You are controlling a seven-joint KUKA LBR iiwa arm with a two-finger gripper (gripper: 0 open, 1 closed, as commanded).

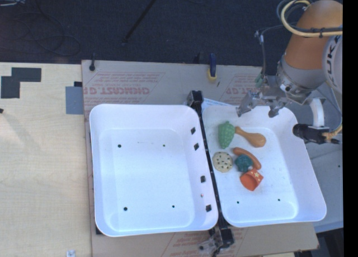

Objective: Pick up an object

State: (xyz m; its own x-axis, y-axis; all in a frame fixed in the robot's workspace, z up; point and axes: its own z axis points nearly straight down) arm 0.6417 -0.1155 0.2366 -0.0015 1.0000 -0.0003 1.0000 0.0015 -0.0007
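Note:
My gripper [258, 109] hangs over the back edge of the right bin [291, 200], its two fingers spread apart with nothing between them. Below it in that bin lie a green leafy toy [226, 134], a tan drumstick [251, 136], a round speckled cookie [222, 162], an orange carrot-like piece [247, 156], a teal broccoli [243, 164] and a red-orange cup [251, 180]. The drumstick lies closest to the gripper, a little toward the front.
The left bin [145, 172] sits beside the right one, split by a black clip strip [202, 161]. A blue-and-yellow clamp [212, 69] holds the cardboard base at the back. A black cylinder [309, 133] juts by the right bin's right edge.

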